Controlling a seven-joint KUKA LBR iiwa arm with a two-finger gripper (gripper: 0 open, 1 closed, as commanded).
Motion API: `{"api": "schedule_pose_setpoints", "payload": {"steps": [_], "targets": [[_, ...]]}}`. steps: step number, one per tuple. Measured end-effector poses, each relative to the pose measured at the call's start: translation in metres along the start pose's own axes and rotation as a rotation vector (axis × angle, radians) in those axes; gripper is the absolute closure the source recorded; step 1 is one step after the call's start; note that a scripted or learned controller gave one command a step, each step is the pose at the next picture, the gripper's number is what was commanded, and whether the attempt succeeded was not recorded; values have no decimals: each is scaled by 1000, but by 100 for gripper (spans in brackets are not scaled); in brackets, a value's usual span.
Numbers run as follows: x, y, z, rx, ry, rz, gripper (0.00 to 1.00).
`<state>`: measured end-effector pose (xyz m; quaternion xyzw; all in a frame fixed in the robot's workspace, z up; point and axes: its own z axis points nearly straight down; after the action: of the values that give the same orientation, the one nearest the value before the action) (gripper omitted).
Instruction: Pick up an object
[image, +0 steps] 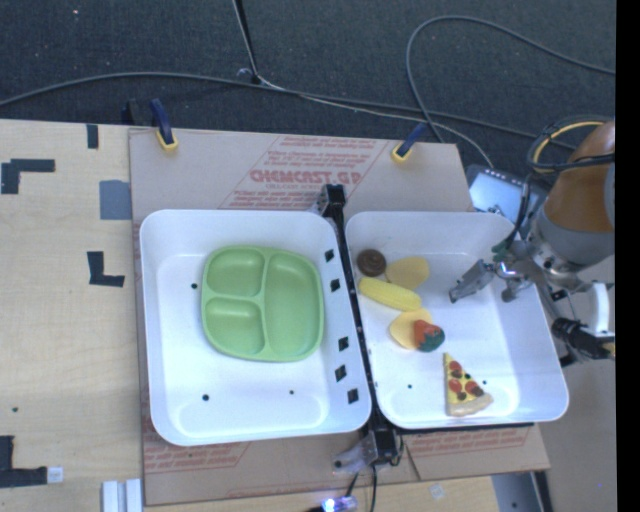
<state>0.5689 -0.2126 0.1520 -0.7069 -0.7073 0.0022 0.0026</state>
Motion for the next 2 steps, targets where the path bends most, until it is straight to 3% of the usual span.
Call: {"api": "schedule_pose_setpoints", "payload": {"steps": [1,2], "targets": [[11,-2,54,-1,0,-1,0],[11,-1,66,-7,-3,-1,0]]}}
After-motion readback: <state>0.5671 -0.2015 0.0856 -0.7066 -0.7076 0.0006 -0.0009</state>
